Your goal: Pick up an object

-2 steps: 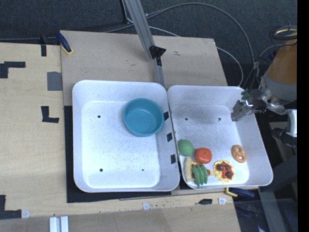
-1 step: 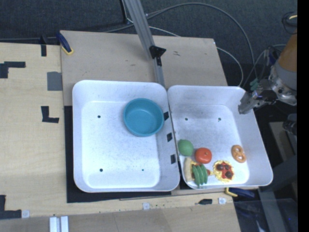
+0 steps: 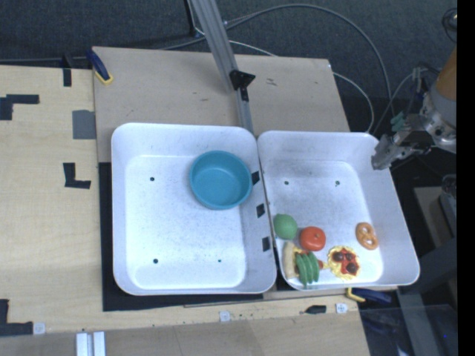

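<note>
The end effector (image 3: pixel 386 153) hangs at the far right corner of the right bin (image 3: pixel 386 199), just over its rim, well apart from every object; whether it is spread or pressed together cannot be told from this slant, and nothing shows in its grip. Behind it the grey arm (image 3: pixel 438 121) runs off to the right. Inside the right bin the objects crowd the near end: a small pretzel (image 3: pixel 366 234) lies nearest the right wall, and left of it sits a red tomato (image 3: pixel 313 237), with a green round fruit (image 3: pixel 285 225) just beside it on the far left. Nearer still, a green pepper-like piece (image 3: pixel 307 266) lies against a pale yellow item (image 3: pixel 289 256), and a yellow-and-red piece (image 3: pixel 344 262) rests right of them, near the front wall. The left bin (image 3: pixel 141 221) holds a blue bowl (image 3: pixel 220 179), upright, close to its far right corner. Both bins sit side by side on the tan surface (image 3: pixel 163 87).
</note>
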Robot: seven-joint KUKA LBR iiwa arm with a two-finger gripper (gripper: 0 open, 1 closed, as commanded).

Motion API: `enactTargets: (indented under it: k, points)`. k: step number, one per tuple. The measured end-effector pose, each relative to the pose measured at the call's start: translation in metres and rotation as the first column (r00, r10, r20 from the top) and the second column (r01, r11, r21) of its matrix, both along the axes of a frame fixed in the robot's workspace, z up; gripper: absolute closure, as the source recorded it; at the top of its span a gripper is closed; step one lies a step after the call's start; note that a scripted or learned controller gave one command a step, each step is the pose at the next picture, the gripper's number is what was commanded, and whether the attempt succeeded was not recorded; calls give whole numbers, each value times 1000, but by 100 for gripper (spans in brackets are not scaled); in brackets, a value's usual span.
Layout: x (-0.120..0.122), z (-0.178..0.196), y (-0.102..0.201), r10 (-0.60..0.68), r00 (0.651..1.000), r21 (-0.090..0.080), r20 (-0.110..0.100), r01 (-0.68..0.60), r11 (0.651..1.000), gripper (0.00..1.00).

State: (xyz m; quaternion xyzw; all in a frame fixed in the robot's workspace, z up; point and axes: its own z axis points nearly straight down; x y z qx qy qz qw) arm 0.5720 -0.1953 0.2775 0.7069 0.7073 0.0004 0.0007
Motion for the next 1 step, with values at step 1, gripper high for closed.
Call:
enactTargets:
  k: [1]
  points:
    - [-8,-8,62,4,1000,2,-2,-4,1000,100]
